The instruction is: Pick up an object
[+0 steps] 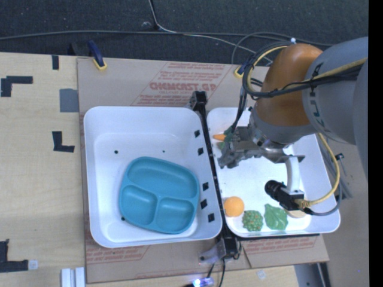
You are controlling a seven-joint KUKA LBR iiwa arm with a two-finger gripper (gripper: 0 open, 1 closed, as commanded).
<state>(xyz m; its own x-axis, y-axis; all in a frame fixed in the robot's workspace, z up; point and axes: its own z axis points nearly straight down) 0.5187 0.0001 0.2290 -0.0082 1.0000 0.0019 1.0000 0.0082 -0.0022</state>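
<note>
The gripper point(230, 155) is seen low in the right bin point(320, 220); its grip cannot be judged. A small round orange ball point(233, 206) is found at the bin's front left, beside two green pieces.

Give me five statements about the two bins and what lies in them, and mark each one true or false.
1. The blue plastic divided tray lies in the left white bin. True.
2. The small orange ball lies in the left bin, on the tray. False: it lies in the right white bin, near its front left corner.
3. The bumpy green round piece lies beside the flat green leaf-shaped piece. True.
4. The tray has a single undivided well. False: it has three compartments.
5. The grey arm with the orange band is over the left bin. False: it is over the right bin.
</note>
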